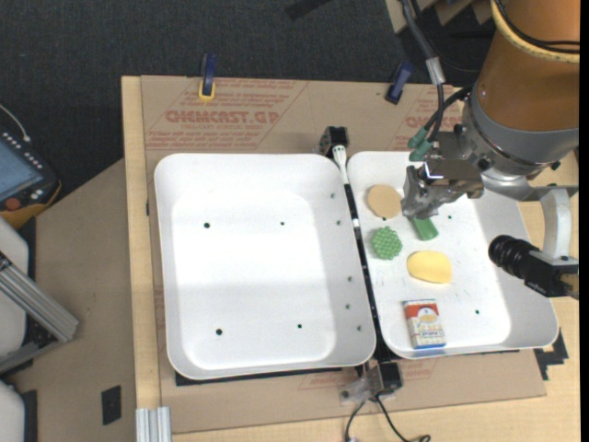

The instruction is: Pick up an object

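Objects are lying in the right bin (515, 247): tan disc (384, 201), green ball (386, 242), lemon (429, 267), box (424, 324). Gripper (421, 212) is hovering over a green piece (425, 227); fingers' state, I can't tell.

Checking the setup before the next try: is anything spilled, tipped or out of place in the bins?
Nothing stands out. The tan disc, green ball, yellow lump and small box lie apart in the right bin.

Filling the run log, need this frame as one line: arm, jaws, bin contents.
arm: over right bin | gripper: low beside tan disc | objects: green ball, yellow lump, small box | grasp: unconfirmed
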Robot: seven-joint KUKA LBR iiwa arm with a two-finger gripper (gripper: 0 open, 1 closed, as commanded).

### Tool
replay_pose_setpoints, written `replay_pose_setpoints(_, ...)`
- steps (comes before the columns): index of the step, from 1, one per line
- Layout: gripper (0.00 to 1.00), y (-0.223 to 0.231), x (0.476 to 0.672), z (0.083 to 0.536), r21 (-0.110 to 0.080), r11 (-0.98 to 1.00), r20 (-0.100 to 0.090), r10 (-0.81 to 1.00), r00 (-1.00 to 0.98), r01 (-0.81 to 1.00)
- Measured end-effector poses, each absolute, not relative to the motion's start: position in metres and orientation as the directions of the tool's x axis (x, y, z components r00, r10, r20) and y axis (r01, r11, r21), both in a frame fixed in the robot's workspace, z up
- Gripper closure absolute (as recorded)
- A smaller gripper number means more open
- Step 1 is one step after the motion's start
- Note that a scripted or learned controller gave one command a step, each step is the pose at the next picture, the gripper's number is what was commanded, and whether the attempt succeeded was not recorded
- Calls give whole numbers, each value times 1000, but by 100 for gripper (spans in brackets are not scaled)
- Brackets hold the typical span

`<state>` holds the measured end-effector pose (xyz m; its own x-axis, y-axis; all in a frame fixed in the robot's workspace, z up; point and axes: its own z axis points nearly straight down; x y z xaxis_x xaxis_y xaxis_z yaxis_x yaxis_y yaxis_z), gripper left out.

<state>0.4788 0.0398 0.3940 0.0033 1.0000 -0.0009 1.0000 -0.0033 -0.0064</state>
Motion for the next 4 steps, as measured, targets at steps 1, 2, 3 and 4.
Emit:
replay_pose_setpoints(1, 100, 41, 480, 408, 3, -1, 0, 1000, 1, 1000)
replay_pose_setpoints(2, 100, 41, 481, 418, 5, 0, 0, 1000, 0, 1000)
replay_pose_setpoints(3, 100, 41, 481, 428, 7, 0, -1, 1000, 0, 1000)
replay_pose_setpoints(4, 100, 42, 482, 439, 9, 0, -1, 1000, 0, 1000)
